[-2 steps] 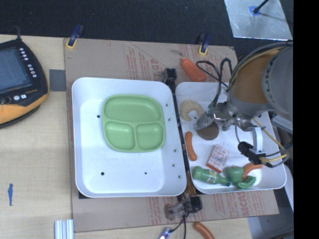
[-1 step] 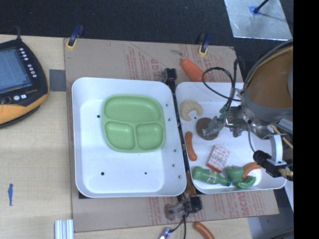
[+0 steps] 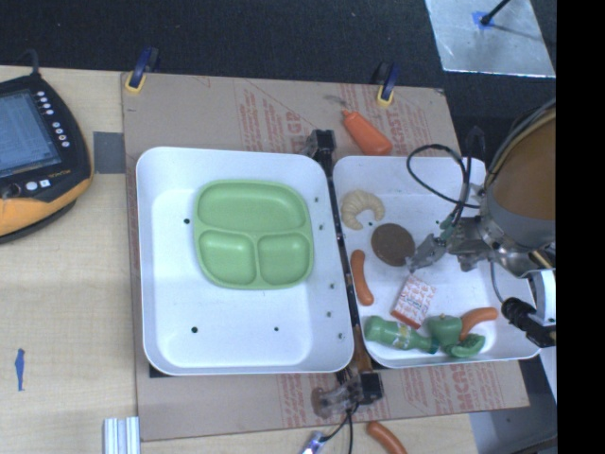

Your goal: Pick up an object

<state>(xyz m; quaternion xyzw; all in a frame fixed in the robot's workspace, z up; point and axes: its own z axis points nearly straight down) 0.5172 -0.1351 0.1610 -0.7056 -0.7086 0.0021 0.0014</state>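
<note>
Nearest to the camera, at the bottom edge, an orange sausage (image 3: 388, 436) lies on the cardboard sheet (image 3: 236, 405) that covers the table (image 3: 57, 329), just below a small clamp (image 3: 345, 392) between the two bins.

Above it, the left bin (image 3: 170, 339) holds a green divided plate (image 3: 253, 233) with three compartments. The right bin (image 3: 373, 173) holds several toy foods: a pale croissant (image 3: 362, 207) near its upper left, a brown round cookie (image 3: 391, 243) just beside it, a thin orange hot dog (image 3: 361, 277) along the left wall, a red and white packet (image 3: 414, 301) in the middle, a green bottle (image 3: 395, 333) and a green vegetable (image 3: 452, 337) along the lower wall, and an orange carrot (image 3: 479, 317) touching the vegetable.

The gripper (image 3: 425, 254) hangs over the right bin, just right of the cookie and above the packet. Its fingers (image 3: 422, 258) seem a little apart, but I cannot tell this for sure, and nothing is visible between them.

Another orange carrot (image 3: 366, 133) lies outside, above the right bin. A teach pendant (image 3: 38, 154) rests on the table at the left.
</note>
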